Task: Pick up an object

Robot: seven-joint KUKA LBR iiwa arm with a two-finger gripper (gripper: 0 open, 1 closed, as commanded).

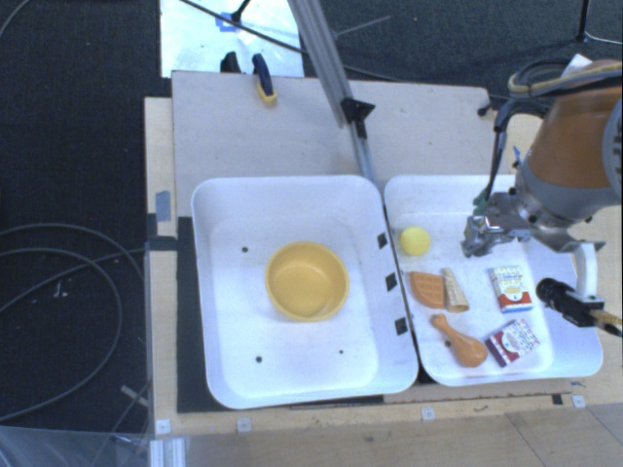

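Note:
My gripper (474,240) hangs over the right bin (428,195), just right of a small yellow ball (416,240). Nothing shows between its fingers. Below it lie an orange wedge (426,288) with a tan stick-shaped piece (455,289) against it, and an orange drumstick-shaped toy (460,342). Further right sit a small white and red carton (511,288) and a dark red and white packet (513,341). The left bin (224,290) holds a yellow bowl (308,280).
A metal pole (331,61) slants across the board behind the bins. A yellow-handled clamp (263,76) grips the board's far edge. A black cylinder (569,300) on a white bracket hangs over the right bin's right rim. Cables lie on the dark floor at left.

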